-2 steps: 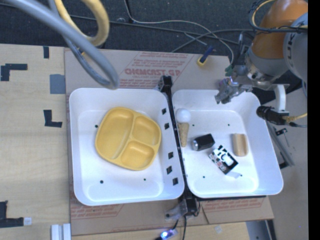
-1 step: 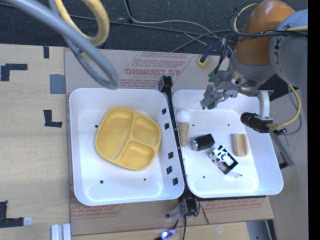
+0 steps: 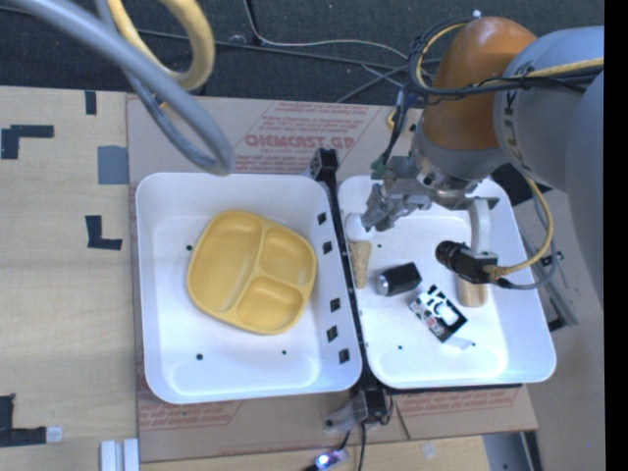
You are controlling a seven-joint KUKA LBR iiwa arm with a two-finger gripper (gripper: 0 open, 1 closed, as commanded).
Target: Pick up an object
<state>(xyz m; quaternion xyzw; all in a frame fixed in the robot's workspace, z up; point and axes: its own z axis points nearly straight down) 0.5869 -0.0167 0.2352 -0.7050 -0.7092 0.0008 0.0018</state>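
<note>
Arm (image 3: 559, 96) links of grey metal reach in from the right of the camera view, bending at a bulbous orange band (image 3: 481, 67) that sits over the far edge of the right shallow white plastic bin (image 3: 520, 361). Below the band the wrist turns downward and toward the left, so the gripper (image 3: 381, 212) hangs over the far-left corner of that bin, close to the black divider strip (image 3: 339, 263) between the two bins. From this angle how far the gripper is open cannot be told, nor whether it has hold of anything.

Three loose things lie on the floor of the right bin. A small tan cone-shaped piece (image 3: 361, 261) lies just nearer the camera than the gripper, beside the divider strip. A short black cylinder with a pale end (image 3: 396, 280) lies just to the right of the cone, tilted across the bin floor. A flat black-and-white packet (image 3: 439, 314) lies near it, farther right and nearer the front rim, apart from the cylinder.

The left shallow white plastic bin (image 3: 157, 361) holds a yellow plastic plate with three compartments (image 3: 252, 270), lying flat about the middle of its floor. Both bins rest on a brown cardboard sheet with red print (image 3: 294, 135) atop the pale wooden bench (image 3: 59, 292).
</note>
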